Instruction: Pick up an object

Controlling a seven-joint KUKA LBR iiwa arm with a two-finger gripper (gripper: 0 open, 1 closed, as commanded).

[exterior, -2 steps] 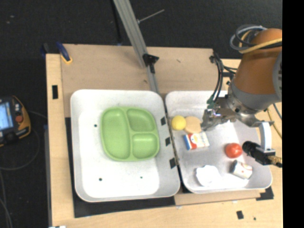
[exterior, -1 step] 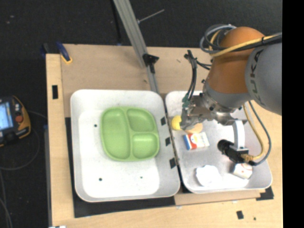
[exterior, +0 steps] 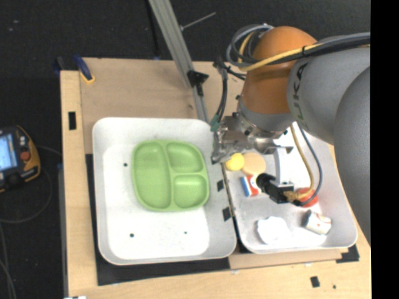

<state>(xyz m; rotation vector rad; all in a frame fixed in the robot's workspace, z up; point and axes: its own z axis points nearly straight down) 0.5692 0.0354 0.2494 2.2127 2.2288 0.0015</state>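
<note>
At the far-left corner of right bin [exterior: 340, 213]: gripper [exterior: 223, 148] hung just beside yellow ball [exterior: 234, 162], which touched a pale round piece [exterior: 255, 164]; whether open or closed could not be told. Left bin [exterior: 118, 229] held green divided plate [exterior: 171, 174].

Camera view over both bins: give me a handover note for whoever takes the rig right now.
Gripper: above the far left corner of the right-hand bin, beside the yellow ball; no hold visible.
That bin also holds a pale round object and a white lump.
Left-hand bin: green divided plate.
Done: nothing lifted yet. Left: grasp and raise one object.
</note>
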